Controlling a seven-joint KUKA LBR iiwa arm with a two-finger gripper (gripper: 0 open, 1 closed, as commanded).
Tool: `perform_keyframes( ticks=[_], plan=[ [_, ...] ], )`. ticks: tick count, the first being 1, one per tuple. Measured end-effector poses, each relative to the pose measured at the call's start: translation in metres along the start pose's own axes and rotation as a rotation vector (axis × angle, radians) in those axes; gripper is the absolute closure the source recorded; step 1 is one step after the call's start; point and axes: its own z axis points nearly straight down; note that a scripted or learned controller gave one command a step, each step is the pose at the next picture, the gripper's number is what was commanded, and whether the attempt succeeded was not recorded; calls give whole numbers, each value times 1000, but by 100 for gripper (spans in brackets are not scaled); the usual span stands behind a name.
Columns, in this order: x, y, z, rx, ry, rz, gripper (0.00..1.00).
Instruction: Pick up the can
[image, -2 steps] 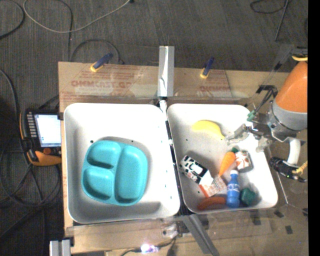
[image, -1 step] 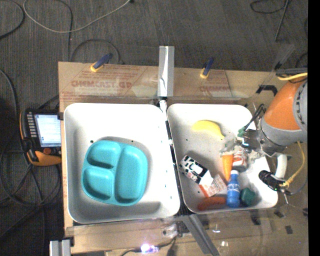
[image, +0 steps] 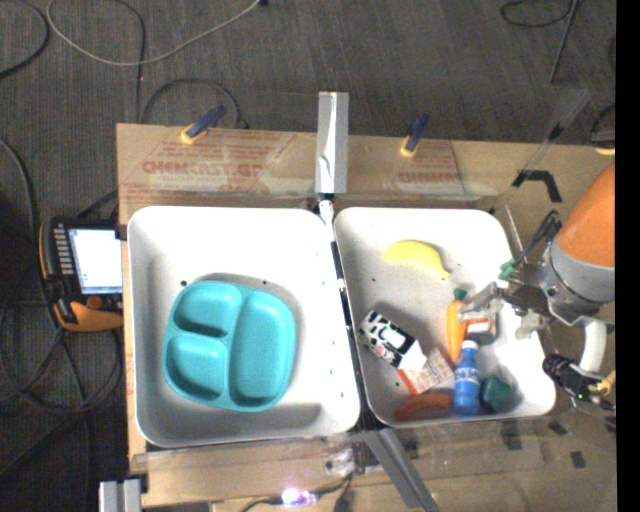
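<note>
I'm at the approach step; gripper (image: 497, 305) sits low at the right bin's (image: 372, 232) right wall, just beside the carrot (image: 455, 330); can't tell its opening or any hold. Can (image: 386, 336), black-and-white, lies mid-bin, left of the gripper, touching a snack packet (image: 424, 372); next move needs a shift left, then descent; room tight w/ blue bottle (image: 467, 378) nearby.

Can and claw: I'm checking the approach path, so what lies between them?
In the camera view, an orange carrot lies between the claw and the black-and-white can.
</note>
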Motion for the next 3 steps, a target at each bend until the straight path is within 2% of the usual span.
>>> perform_keyframes(
  ticks=[1, 2, 3],
  plan=[
    [-12, 26, 28, 0, 1, 27, 0],
    [4, 34, 92, -7, 13, 72, 0],
    [4, 35, 81, -12, 11, 72, 100]
  ],
)
